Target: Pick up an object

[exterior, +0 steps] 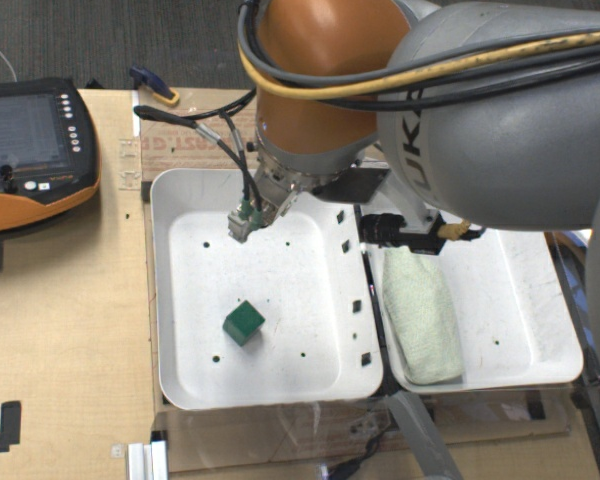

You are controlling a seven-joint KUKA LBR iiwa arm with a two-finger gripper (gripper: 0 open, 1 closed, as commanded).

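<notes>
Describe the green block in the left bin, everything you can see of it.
The green block is a small, plain, dark green cube, matte, perhaps foam or wood. It sits flat on the floor of the left bin, toward the near side, turned so that a corner points at the camera. Nothing touches it but the bin floor; the gripper hangs apart from it, farther back.

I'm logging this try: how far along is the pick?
Done: the arm has reached over the left bin. In hand: nothing seen; the gripper hovers near the bin's far side, apart from the green cube, which lies on the floor. Left: move to the cube, grasp, lift. A towel lies in the right bin.
</notes>
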